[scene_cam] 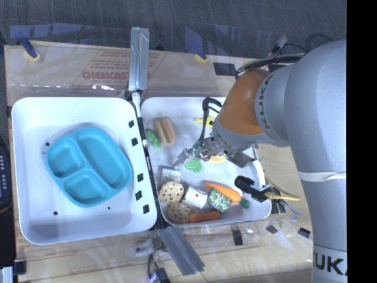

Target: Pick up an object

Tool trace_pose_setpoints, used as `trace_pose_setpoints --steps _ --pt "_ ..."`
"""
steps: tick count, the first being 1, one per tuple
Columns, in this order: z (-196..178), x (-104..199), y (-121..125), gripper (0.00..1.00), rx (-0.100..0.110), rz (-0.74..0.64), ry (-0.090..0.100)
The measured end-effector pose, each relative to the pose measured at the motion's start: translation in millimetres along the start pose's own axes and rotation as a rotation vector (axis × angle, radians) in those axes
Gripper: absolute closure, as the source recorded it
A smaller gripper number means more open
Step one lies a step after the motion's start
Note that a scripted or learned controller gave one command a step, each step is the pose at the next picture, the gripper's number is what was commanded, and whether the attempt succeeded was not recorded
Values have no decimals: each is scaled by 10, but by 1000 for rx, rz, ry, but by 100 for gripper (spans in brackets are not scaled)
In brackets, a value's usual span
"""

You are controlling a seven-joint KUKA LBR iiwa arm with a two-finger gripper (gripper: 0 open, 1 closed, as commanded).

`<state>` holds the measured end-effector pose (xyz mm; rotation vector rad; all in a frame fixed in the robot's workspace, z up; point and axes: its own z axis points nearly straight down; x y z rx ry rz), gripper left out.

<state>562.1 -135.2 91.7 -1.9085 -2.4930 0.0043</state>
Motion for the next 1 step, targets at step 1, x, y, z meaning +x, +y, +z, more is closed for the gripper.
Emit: trace_pose_setpoints --steps 1 --pt "-101 8 13 100 -1 -4 1"
